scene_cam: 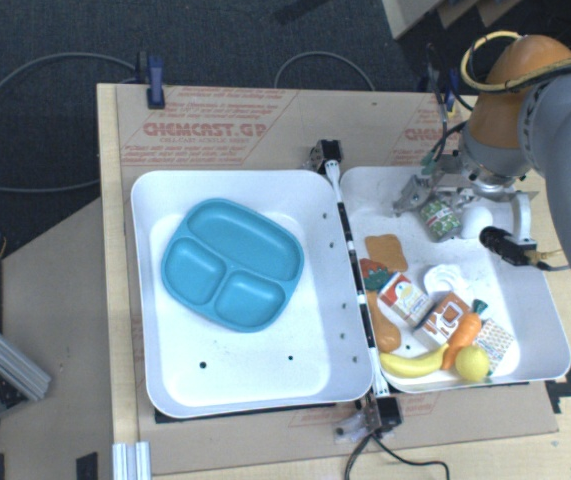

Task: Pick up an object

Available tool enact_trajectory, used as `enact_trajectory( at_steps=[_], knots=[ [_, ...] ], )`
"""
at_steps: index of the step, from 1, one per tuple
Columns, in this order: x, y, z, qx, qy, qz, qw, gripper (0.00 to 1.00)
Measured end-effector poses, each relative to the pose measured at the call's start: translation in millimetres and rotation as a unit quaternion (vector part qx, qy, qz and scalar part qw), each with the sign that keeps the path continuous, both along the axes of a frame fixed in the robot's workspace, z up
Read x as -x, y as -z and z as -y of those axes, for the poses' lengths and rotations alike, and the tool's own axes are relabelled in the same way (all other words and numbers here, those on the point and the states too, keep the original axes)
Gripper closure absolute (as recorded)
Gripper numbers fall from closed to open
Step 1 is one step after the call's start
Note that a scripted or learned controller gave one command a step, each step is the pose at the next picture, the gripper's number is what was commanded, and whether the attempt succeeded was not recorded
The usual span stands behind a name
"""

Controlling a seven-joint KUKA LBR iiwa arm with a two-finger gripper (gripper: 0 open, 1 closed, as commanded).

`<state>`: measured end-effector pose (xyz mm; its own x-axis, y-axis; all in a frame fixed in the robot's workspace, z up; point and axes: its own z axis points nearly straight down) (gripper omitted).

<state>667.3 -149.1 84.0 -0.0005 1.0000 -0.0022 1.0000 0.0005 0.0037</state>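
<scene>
While tool [443, 200] hangs over right bin [550, 313] far end, we cannot tell its state; small green-patterned object [443, 221] just beneath it, banana [412, 363] at bin's near edge.

Arm [555, 118] cut off by right edge. Pincer [443, 206] fingertips blurred against greenish object [442, 220], grip perhaps unreadable. Toy pile [435, 318] overlapping, lower items partly hidden.

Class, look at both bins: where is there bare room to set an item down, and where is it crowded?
Left bin: bare floor in front of the blue divided plate, toward the near rim. Right bin: a small bare strip by the divider, left of the gripper. Its near half is crowded: banana, lemon, carrot, cartons.
</scene>
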Motion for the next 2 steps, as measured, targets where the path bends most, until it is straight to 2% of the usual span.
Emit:
enact_trajectory(
  at_steps=[1,2],
  knots=[
    [-1,-12,-1,0.0006,-0.001,0.002,1.0,1.0],
    [13,-107,-100,-0.0019,-0.004,0.003,1.0,1.0]
  ],
)
